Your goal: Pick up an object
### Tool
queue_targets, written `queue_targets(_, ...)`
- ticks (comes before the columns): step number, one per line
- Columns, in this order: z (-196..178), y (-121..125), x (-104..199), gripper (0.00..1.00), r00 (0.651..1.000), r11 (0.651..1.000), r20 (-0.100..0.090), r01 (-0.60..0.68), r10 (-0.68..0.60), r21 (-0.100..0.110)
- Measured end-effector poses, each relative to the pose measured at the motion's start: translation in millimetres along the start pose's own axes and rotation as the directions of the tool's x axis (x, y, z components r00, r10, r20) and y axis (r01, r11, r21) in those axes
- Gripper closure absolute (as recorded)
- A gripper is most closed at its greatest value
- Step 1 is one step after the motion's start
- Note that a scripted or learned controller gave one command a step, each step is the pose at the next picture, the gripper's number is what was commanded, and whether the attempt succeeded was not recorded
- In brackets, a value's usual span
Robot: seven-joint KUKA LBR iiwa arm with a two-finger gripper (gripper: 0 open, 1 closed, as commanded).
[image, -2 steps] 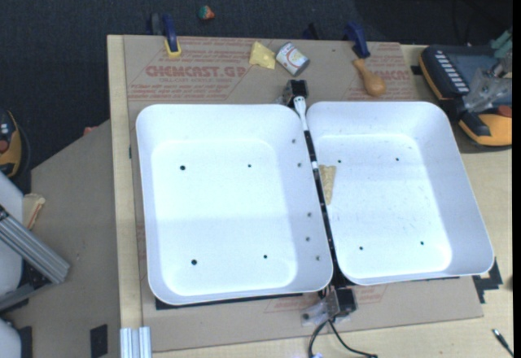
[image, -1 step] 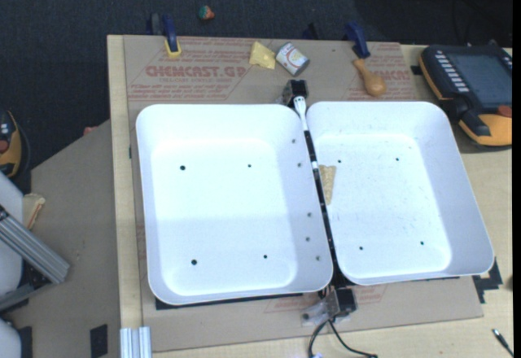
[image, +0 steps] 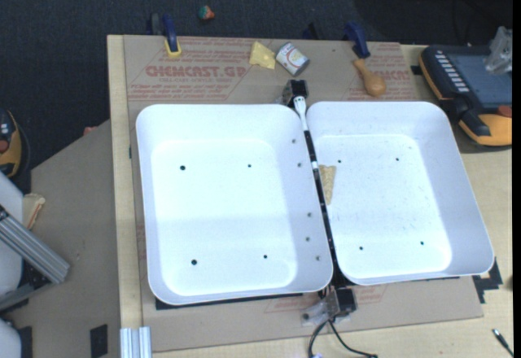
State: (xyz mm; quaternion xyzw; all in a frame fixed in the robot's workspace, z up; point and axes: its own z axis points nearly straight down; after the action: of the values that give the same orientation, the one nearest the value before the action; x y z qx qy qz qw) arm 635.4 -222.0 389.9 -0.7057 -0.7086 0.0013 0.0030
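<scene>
Two shallow white bins sit side by side on the bench, the left bin (image: pixel 163 145) and the right bin (image: pixel 440 185). A small tan wedge-shaped object (image: pixel 327 180) lies in the right bin against its left wall, beside the seam between the bins. On the board behind the bins lie a yellow wedge (image: pixel 262 56), a small white and grey block (image: pixel 292 59) and a brown wooden-handled object (image: pixel 369 77).
Blue clamps (image: pixel 170 32) (image: pixel 355 38) hold the cardboard board at its back edge. A black and orange device (image: pixel 468 92) sits at the right, level with the bins' far edge. Cables (image: pixel 334 312) trail from the front between the bins. Metal framing (image: pixel 32 246) stands at the left.
</scene>
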Motion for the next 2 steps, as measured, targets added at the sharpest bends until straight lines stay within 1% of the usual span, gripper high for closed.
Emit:
queue_targets(1, -116.6, -52.3, -2.0, 1.00, 1.000, 1.000, 0.008, -0.006, 0.006, -0.018)
queue_targets(2, 51.1, 5.9, 17.1, 1.00, 1.000, 1.000, -0.003, -0.001, 0.001, 0.008)
